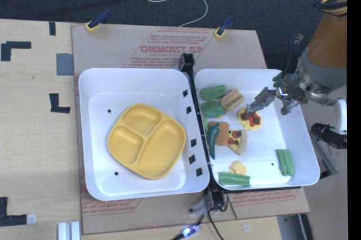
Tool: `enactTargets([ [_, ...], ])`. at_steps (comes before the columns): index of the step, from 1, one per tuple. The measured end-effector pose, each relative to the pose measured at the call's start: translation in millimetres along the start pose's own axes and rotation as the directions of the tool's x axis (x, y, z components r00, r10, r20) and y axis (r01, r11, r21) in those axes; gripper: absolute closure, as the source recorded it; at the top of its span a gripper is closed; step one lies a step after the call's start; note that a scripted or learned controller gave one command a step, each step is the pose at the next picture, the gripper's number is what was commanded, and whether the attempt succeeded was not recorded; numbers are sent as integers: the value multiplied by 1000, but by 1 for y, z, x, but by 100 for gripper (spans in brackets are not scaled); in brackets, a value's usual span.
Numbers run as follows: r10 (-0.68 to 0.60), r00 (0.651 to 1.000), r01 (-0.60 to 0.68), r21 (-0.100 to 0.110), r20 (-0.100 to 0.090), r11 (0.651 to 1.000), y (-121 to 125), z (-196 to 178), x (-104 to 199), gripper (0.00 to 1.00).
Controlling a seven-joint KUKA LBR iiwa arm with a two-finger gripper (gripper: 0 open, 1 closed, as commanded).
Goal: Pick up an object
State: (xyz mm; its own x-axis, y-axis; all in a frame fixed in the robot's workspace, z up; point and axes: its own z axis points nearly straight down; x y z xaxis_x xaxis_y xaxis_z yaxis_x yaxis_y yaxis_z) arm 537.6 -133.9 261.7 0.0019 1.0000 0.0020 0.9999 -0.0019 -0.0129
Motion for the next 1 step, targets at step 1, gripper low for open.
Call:
enactTargets([
  [1,-3,1000,3,-11,2,1000,2,-6,0,0],
])
